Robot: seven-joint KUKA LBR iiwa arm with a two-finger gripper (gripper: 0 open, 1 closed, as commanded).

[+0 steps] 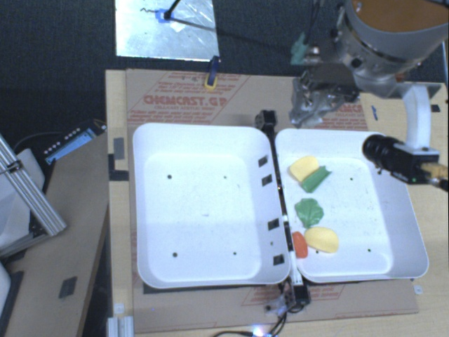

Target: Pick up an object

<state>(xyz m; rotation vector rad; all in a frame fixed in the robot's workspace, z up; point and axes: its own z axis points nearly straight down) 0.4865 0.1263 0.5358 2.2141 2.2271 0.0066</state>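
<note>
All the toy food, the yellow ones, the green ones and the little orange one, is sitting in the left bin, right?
Not quite. The camera view shows the yellow pieces, the green pieces and the little orange one all sitting in the right bin, not the left bin.
</note>
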